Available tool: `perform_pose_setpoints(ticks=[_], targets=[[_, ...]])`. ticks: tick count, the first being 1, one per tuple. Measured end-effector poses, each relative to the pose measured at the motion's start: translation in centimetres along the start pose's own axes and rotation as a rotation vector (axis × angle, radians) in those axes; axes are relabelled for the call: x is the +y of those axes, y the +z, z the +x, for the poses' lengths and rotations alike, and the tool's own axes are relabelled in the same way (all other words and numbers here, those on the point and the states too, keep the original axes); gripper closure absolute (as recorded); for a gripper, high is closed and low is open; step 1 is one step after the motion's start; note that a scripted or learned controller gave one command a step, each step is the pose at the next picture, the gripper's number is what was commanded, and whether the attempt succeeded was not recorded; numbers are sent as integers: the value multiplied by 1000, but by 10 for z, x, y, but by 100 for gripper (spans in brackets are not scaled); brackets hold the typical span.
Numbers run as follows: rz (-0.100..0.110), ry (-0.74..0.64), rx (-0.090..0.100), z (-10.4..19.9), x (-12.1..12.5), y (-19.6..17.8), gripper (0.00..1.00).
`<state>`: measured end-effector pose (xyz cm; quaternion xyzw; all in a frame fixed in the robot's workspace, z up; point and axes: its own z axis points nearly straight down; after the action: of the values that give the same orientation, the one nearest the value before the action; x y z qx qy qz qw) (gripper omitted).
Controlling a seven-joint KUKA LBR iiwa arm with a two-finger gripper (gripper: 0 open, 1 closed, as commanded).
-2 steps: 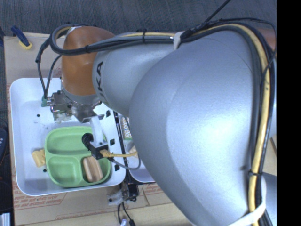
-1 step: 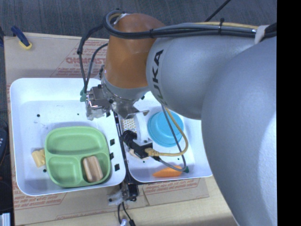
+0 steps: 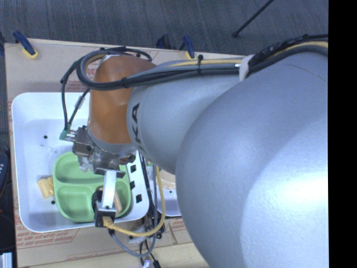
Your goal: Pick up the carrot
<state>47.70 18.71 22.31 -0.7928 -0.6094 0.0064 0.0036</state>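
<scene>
One camera view, from above the desk [image 3: 39,236]: my wrist [image 3: 111,113] hangs low over the green tray [image 3: 70,175] in the white bin [image 3: 22,149], my pincer [image 3: 96,162] above the tray's middle divider. Whether it is open or closed I cannot tell. A pale yellow piece [image 3: 44,187] lies just beside the tray's left edge. Where the carrot sits I cannot tell; my arm [image 3: 223,149] covers the tray's right side. I judge this the descent; next I must centre on the carrot before closing.

Arm [image 3: 234,149] over white bin [image 3: 28,121], green tray [image 3: 72,197] inside, yellowish piece [image 3: 45,186] beside
</scene>
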Motion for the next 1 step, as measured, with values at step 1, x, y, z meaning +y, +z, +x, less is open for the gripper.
perform_pose_setpoints(ticks=[1], targets=[[0, -314, -2, -36, 15, 66, 100]])
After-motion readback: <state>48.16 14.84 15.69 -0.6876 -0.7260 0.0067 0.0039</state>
